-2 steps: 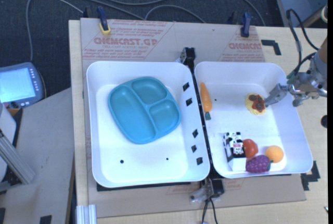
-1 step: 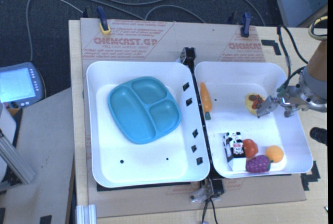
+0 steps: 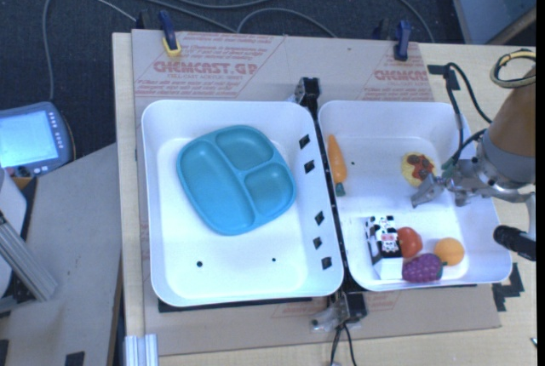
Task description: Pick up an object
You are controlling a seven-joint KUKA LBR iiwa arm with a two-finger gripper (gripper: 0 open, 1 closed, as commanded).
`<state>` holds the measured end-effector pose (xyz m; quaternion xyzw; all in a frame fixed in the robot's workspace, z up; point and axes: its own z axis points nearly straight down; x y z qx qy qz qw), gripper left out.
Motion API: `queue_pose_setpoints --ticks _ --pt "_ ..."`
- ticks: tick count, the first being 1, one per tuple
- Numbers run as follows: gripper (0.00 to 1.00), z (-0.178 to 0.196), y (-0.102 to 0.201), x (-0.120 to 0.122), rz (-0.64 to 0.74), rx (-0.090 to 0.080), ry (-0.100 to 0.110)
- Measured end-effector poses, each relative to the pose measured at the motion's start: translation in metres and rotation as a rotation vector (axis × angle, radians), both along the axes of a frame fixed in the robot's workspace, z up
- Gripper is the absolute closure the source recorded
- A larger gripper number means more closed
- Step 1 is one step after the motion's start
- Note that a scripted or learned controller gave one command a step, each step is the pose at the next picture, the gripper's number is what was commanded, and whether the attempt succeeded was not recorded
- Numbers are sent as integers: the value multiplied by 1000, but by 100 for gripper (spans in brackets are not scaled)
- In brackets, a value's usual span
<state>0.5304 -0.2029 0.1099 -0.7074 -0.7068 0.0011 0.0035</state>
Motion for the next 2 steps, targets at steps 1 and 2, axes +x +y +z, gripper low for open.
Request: queue_pose_setpoints --ticks 1,2 --pt "0 -27 1 0 1 -1 -2" --pt "100 -14 0 1 1 -2 -7"
